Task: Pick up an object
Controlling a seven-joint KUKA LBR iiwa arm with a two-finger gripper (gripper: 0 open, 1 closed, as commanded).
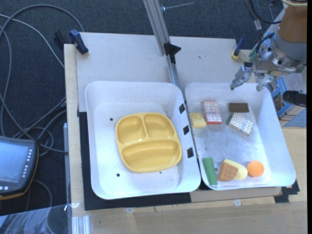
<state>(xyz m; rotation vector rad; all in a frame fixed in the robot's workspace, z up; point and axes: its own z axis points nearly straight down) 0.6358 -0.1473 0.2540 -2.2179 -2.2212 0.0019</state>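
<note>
My gripper (250,83) hangs above the far edge of the right bin (278,130), fingers spread open with nothing between them. Below it in that bin lie a red-and-white box (212,112), a brown block (238,107), a white patterned box (241,124) and a pale yellow piece (197,120). Near the front edge sit a green cylinder (209,170), a waffle-like piece (227,171) on a yellow piece (239,170), and an orange ball (255,168). All of them rest on the bin floor, apart from the gripper.
The left bin (97,130) holds a yellow divided plate (147,142). A metal pole (155,13) rises between the bins at the back. Cables and a tablet (14,165) lie off the bench at left. Blue clamps (78,40) sit at the bench corners.
</note>
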